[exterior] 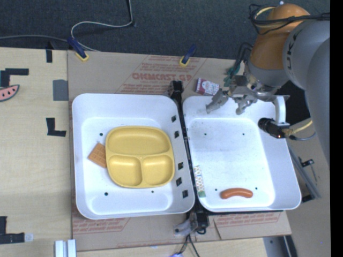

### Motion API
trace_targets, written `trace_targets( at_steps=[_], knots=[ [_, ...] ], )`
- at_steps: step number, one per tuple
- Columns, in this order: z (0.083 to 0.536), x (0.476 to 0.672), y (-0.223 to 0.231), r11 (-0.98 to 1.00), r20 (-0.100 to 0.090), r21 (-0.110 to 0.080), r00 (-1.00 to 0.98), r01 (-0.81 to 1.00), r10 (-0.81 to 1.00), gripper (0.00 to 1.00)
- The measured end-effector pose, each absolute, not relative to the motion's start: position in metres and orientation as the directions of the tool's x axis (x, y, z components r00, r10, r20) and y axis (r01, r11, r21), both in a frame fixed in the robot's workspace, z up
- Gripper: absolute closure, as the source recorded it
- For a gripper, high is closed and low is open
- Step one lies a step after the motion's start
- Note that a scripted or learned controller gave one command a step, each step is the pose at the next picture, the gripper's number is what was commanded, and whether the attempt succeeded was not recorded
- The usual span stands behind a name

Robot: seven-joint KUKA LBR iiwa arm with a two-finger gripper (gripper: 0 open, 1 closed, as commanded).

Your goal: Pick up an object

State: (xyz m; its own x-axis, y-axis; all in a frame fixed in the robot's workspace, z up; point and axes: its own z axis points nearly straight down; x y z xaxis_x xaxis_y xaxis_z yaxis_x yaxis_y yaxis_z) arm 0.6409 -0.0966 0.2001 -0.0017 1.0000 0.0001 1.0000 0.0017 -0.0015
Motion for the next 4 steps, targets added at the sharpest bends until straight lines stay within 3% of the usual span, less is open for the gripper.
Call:
trace_targets(
  at_steps=[1, 2, 3, 4],
  knots=[
    [0.119, 0.588, -0.142, -0.001, 0.000, -0.004, 0.001, 1.000, 1.000, 0.00],
    [0.088, 0.528, -0.141, 0.000, 0.000, 0.000, 0.000, 1.000, 1.000, 0.00],
    [0.097, 0.528, -0.142, 0.000, -0.003, 0.004, 0.000, 1.000, 1.000, 1.00],
    [0.086, 0.571, -0.104, 0.002, 0.000, 0.003, -0.002, 1.000, 1.000, 1.00]
  ],
)
